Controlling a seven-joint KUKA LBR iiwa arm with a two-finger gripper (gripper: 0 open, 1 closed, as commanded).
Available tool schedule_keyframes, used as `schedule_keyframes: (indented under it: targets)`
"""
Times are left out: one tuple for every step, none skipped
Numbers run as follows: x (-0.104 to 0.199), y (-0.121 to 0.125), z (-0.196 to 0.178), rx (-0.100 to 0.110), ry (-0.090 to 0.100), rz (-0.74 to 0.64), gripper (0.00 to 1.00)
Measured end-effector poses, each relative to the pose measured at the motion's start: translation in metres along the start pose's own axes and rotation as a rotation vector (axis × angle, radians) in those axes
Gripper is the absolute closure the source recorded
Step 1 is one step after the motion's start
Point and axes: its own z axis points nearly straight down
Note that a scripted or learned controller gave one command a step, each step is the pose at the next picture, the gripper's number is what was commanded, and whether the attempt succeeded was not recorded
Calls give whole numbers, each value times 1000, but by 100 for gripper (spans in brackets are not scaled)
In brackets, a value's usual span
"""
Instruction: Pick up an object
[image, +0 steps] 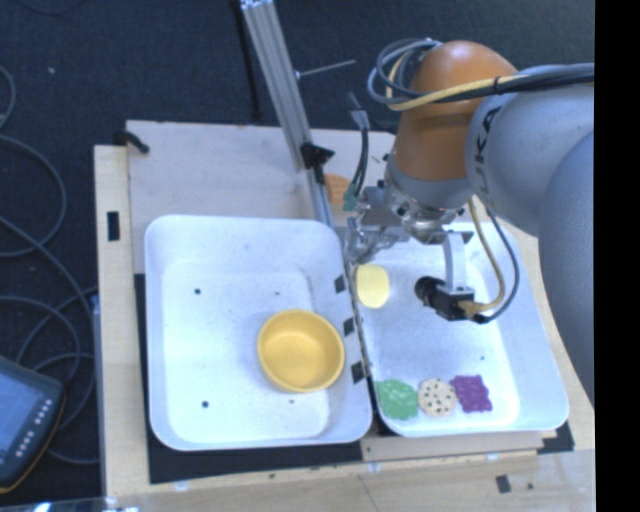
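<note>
Gripper (368, 243) over right bin (520, 395), just above pale yellow object (373, 287); finger state impossible to tell. Green, cookie-like and purple pieces near front wall; yellow bowl (299, 349) in left bin (180, 260).

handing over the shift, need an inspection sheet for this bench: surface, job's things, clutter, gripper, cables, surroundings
surface: left bin and right bin, white, side by side on the bench.
job's things: yellow bowl in the left bin; pale yellow piece, green piece, cookie and purple piece in the right bin.
clutter: nothing seen.
gripper: gripper sits over the right bin's upper left, just above the pale yellow piece; grasp cannot be told.
cables: yellow and grey cables loop over the arm; black cables lie on the floor at left.
surroundings: aluminium rail slants across the bench; dark floor.
</note>
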Motion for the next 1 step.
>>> schedule_keyframes:
  targets:
    - [44,-12,-5,0,1,-1,100]
